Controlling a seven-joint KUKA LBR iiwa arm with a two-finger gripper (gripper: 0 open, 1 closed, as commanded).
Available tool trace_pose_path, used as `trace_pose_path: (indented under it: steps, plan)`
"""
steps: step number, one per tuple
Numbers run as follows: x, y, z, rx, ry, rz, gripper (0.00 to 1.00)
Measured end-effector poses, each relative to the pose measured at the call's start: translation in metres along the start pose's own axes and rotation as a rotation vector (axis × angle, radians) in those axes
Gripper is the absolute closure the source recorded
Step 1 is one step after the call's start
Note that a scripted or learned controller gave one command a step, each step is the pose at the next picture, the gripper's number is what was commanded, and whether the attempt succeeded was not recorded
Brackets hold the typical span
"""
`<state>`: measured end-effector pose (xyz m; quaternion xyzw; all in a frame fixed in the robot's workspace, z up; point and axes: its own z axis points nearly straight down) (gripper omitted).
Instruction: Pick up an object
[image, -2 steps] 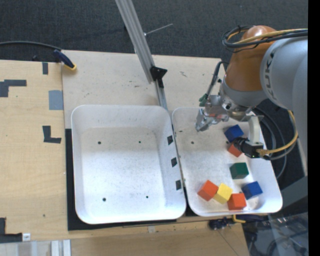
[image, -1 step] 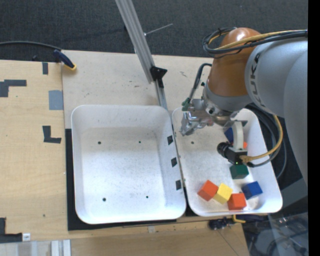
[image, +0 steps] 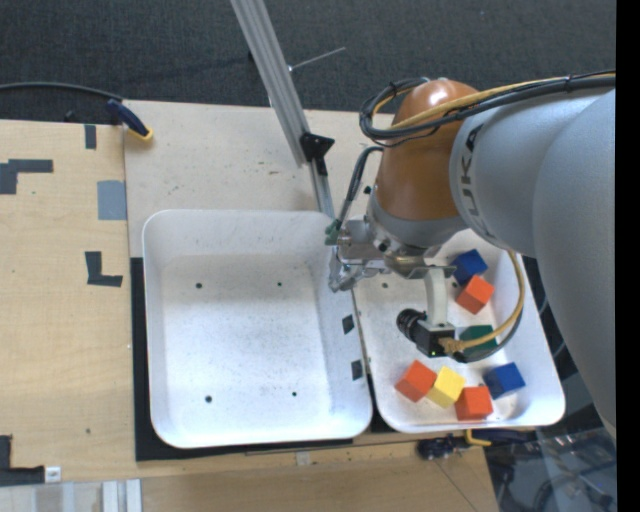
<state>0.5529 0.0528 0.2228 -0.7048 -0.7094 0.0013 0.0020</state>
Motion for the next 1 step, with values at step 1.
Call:
trace_pose_path:
  steps: [1]
  plan:
    - [0.0413,-0.0228,-0.0074,-0.001,0.001,0.000,1.00]
